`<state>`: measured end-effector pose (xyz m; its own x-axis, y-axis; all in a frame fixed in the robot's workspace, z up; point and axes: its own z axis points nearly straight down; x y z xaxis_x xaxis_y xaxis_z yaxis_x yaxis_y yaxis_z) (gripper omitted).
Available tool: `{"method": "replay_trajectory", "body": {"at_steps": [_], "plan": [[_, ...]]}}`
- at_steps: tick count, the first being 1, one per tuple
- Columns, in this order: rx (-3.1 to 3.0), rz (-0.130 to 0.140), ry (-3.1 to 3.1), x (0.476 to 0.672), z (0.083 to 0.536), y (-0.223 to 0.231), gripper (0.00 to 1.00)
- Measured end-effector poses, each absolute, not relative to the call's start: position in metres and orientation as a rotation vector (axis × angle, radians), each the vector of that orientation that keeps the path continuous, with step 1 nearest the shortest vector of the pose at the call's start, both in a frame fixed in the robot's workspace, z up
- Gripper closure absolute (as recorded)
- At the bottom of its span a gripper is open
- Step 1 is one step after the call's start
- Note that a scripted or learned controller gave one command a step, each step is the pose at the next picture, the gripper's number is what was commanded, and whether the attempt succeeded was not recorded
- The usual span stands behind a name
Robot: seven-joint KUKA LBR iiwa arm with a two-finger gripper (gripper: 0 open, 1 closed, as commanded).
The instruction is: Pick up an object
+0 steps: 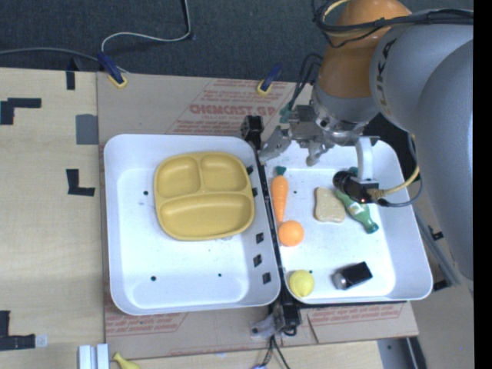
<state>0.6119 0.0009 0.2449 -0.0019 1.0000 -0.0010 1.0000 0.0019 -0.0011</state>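
Note:
My gripper [291,154] hangs over the back left corner of the right bin [407,260], open, with nothing between its fingers. Just below it lies an orange carrot [280,196] with its green top pointing toward the gripper. In front of the carrot sits a small orange [290,233], and a yellow lemon [301,283] rests at the bin's front left. A slice of bread [330,206] and a green bottle [360,211] lie mid-bin. A black block [352,275] sits near the front.
The left bin [123,229] holds a yellow divided plate [204,193]. A black divider [263,206] with clips runs between the bins. The arm's grey and orange body [361,44] looms over the right bin's back. Cables trail past the bread.

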Motion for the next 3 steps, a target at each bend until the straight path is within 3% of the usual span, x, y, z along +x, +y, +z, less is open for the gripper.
{"method": "replay_trajectory", "body": {"at_steps": [1,2,3], "plan": [[-2.22,0.004,-2.22,0.565,0.183,-0.035,0.0],[-2.222,0.001,-2.221,0.552,0.086,-0.095,0.0],[-2.225,0.001,-2.223,0.552,0.095,-0.096,1.0]]}}
